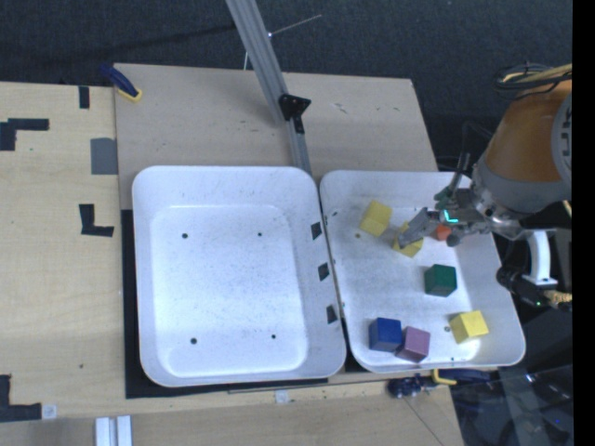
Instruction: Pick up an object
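The right bin (483,249) holds several small blocks. A yellow cube (376,219) lies near its upper left. A green cube (441,280) sits at mid right, and another yellow cube (469,325) lies near the front right. A blue cube (385,334) and a pink block (416,343) touch at the front. My gripper (412,233) reaches in from the right and hangs low, right over a small yellow block (410,247). Only part of that block peeks out below the tip. Whether it is gripped is unclear.
The left bin (149,249) stands beside the right one, the two rims meeting in the middle. A grey metal pole (263,49) slants down from the top to the back edge of the bins. The arm's orange band (525,137) is at the right.
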